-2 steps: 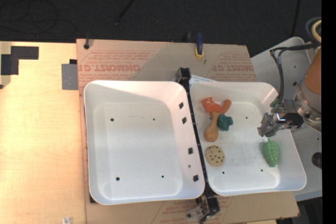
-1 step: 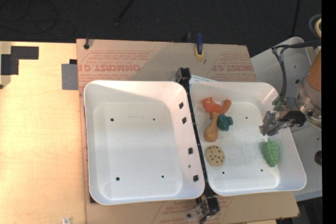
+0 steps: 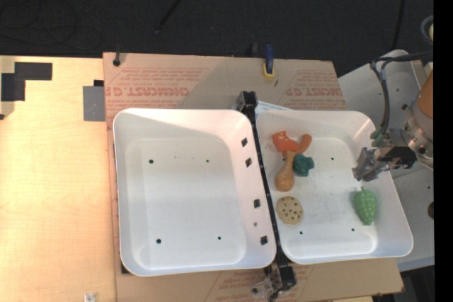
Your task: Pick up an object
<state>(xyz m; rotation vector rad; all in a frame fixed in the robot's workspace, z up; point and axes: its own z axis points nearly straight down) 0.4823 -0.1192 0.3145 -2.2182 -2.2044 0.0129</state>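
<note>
From where I stand, the risk is a miss: the gripper (image 3: 366, 170) hangs low at the right bin's (image 3: 333, 251) right side, and if it drops straight down it may close on bare plastic, or nudge the green grape bunch (image 3: 365, 206) toward the wall. That bunch lies just below the gripper in the camera view, near it but apart. The other toys, an orange piece (image 3: 285, 142), a teal lump (image 3: 303, 165), a tan pear shape (image 3: 284, 177) and a cookie (image 3: 289, 209), sit clustered well to its left. Whether the gripper is spread or pressed together I cannot tell.
</note>
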